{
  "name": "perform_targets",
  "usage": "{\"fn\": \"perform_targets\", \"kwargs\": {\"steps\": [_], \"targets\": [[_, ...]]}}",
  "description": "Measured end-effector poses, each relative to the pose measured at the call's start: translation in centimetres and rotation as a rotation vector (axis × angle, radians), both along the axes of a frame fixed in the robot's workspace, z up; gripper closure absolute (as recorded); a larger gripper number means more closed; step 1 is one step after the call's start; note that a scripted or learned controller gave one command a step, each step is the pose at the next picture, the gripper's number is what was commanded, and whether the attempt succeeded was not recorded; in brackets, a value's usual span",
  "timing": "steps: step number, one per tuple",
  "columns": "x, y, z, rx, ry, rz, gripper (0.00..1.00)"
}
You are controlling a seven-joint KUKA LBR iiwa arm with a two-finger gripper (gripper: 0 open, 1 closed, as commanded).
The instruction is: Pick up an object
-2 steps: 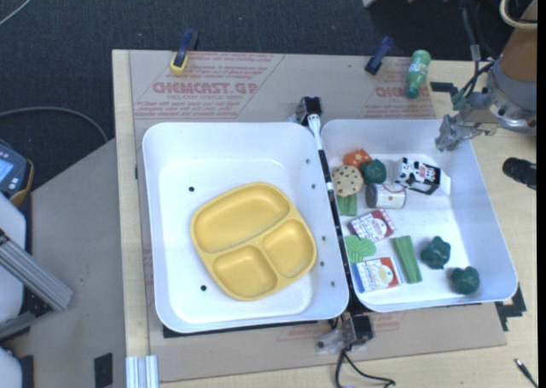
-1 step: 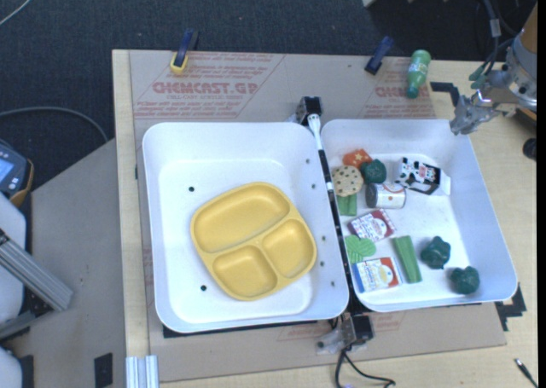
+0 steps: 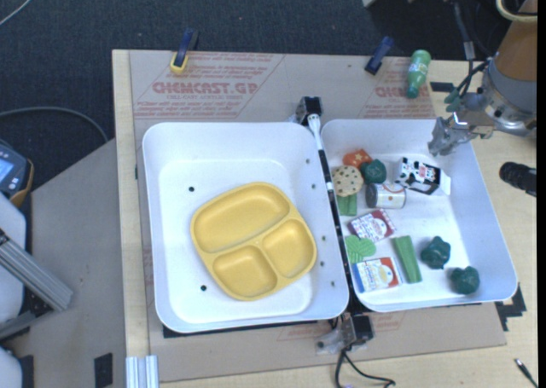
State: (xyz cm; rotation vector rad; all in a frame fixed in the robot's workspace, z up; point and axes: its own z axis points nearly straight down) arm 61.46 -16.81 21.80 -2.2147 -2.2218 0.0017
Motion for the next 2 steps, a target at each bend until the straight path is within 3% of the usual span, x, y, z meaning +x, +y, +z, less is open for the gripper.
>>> {"fn": "perform_targets", "kwargs": {"steps": [2], "targets": [[-7.5,8.0,-0.1,0.000,0.001,0.000,1.00]]}}
